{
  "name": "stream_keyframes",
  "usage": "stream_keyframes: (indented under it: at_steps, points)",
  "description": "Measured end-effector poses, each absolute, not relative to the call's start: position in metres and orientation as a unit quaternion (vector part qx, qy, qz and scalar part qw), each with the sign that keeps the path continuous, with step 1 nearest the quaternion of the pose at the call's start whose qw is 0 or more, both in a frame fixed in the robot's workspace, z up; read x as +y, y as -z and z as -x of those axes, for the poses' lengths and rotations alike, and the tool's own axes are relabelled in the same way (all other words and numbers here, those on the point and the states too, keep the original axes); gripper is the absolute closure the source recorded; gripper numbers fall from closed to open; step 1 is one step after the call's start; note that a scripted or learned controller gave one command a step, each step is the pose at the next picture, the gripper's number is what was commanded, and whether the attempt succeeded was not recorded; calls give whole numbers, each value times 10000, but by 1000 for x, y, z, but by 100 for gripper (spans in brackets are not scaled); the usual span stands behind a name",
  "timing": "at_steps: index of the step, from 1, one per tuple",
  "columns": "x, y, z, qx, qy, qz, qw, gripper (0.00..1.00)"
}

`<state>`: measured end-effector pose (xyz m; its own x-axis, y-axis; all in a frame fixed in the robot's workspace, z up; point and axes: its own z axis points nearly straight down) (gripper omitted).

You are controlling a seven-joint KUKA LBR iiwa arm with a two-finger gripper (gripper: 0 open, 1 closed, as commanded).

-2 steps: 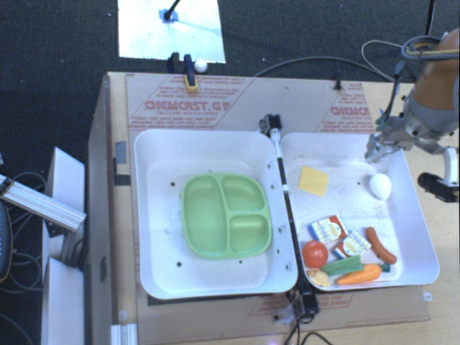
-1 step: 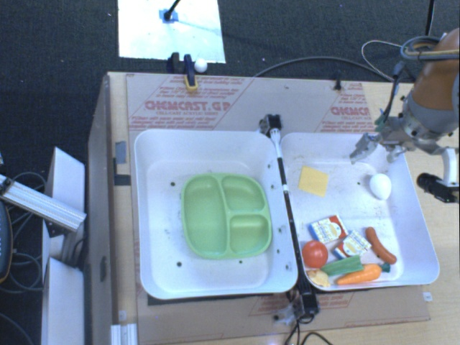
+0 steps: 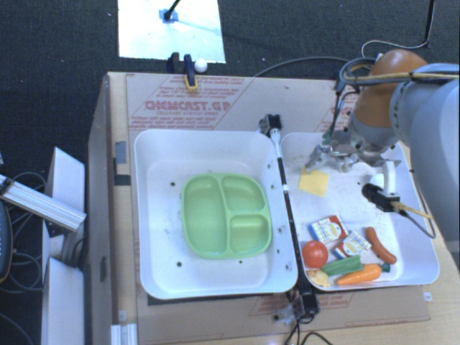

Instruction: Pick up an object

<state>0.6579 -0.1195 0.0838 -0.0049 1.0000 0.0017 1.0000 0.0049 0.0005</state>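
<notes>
From the right I see the arm (image 3: 424,106) bent down into the right bin (image 3: 420,264), its gripper (image 3: 332,157) low at the bin's far end, just above the yellow cheese slice (image 3: 314,184). I cannot tell how its fingers stand. Nearer me lie two small cartons (image 3: 338,237), a tomato (image 3: 315,254), a sausage (image 3: 380,245), a carrot (image 3: 359,274) and a green vegetable (image 3: 341,265). The left bin (image 3: 154,192) holds a green divided plate (image 3: 226,215).
</notes>
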Motion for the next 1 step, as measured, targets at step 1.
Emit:
stream_keyframes:
  at_steps: [1]
  points:
    - [-90,-84,-616,-7080,4,7062,-2,0]
